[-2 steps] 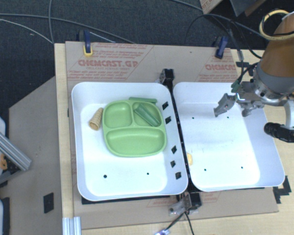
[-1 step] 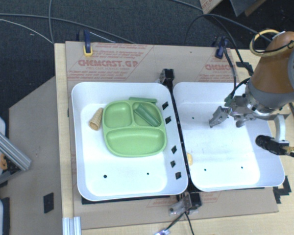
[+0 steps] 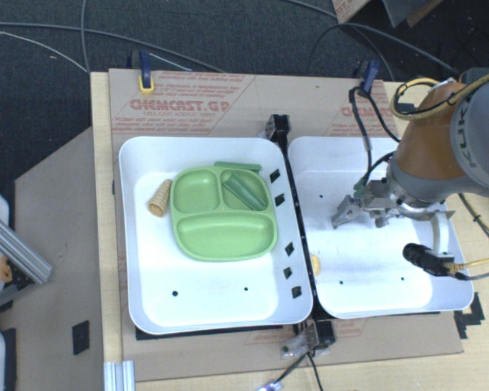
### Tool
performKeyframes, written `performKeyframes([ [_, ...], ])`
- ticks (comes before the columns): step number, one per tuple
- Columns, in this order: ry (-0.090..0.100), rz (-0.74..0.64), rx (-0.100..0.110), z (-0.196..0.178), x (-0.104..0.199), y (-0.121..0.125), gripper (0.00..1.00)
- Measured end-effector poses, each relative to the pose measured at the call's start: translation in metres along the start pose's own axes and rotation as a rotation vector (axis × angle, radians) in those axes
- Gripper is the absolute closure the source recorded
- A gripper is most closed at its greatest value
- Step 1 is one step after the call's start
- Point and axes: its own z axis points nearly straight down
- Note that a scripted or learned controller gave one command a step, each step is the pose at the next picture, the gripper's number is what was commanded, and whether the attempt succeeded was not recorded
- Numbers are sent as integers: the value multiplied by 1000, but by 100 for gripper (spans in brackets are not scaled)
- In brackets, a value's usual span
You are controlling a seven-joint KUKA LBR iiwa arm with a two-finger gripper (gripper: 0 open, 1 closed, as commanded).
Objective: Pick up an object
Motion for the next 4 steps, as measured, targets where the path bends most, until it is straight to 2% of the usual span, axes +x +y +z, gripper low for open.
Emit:
performKeyframes([
  [1, -2, 1, -7, -14, -1, 2, 100],
  [3, -5, -1, -14, -114, 0, 9, 100],
  [4, -2, -5, -9, -124, 50, 8, 100],
])
